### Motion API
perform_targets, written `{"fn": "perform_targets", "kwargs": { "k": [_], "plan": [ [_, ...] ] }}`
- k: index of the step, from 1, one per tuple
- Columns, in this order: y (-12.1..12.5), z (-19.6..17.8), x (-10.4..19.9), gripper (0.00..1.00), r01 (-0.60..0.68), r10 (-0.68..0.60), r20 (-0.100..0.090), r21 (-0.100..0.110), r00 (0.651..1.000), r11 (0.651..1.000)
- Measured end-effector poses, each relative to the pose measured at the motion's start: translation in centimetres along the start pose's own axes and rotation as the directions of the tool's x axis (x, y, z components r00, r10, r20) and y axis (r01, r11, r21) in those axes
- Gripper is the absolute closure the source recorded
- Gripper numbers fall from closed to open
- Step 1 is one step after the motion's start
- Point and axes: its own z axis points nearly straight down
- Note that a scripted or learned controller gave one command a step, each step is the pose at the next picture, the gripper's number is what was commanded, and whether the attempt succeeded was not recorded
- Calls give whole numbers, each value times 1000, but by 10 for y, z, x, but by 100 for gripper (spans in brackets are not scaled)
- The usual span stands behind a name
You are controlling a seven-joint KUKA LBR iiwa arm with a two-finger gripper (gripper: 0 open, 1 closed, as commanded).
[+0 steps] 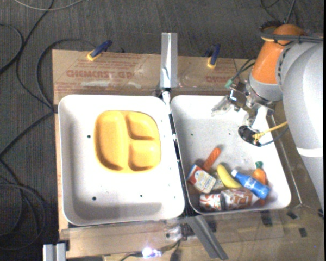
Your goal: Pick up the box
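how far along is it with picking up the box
Nothing looks done yet: the box lies among the other items at the near end of the right bin. In hand: the gripper hangs over the bin's far end, apart from the pile. Left: reaching the box, gripping it, lifting it.

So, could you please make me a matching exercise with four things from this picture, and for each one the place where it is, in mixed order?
Things:
1. yellow tray
2. banana
3. blue bottle
4. gripper

Places:
A. over the top part of the right bin, above bare floor
B. alone in the left bin
C. between the small red-and-white box and the blue bottle
D. right bin, near the right wall, white cap pointing to the banana

Pairs: 1-B, 2-C, 3-D, 4-A
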Motion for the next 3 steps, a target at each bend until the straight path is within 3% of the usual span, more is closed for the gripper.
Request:
{"fn": "perform_targets", "kwargs": {
  "k": [1,2,3],
  "plan": [
    [0,42,-30,0,40,-40,-13,-5,999,999],
    [-53,42,-23,0,-189,189,-8,-7,982,982],
    [-2,-32,29,0,-192,192,2,-3,981,981]
  ]
}}
